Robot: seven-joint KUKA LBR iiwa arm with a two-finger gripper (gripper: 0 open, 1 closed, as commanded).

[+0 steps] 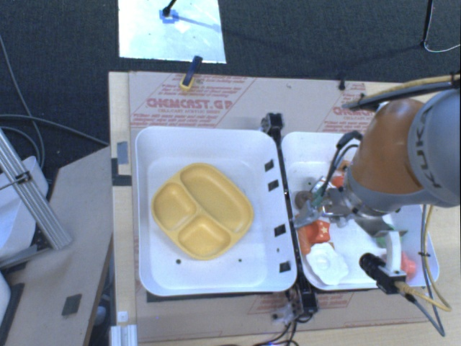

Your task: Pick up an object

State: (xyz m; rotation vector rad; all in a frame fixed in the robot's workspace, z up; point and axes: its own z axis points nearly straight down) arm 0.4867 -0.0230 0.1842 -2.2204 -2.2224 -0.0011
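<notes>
Orange object (315, 233) upright-ish beneath hand (311, 206) in right bin (306, 153); grip state unclear.

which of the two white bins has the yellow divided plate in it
The left bin. It holds the yellow three-compartment plate, while the right bin holds small items such as an orange-red piece and a white object, under the arm.

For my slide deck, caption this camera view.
KUKA arm reaching into the right bin; yellow divided plate in left bin.
</notes>
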